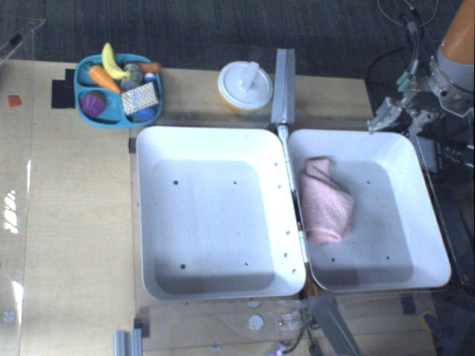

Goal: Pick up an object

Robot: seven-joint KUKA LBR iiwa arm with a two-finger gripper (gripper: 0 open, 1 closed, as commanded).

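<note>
A crumpled pink cloth (325, 201) lies in the right white bin (393, 273), toward that bin's left side. My gripper (398, 117) hangs at the bin's far right corner, above its rim and well away from the cloth. The arm's orange band and grey wrist show at the upper right. Nothing is visible between the fingers.
The left white bin (211, 280) sits beside the right one, divided by a metal bar (283, 87). Behind the bins are a yellow lidded cup (246, 86) and a blue tray (83, 108) of toy food. Cables hang at the upper right.
</note>
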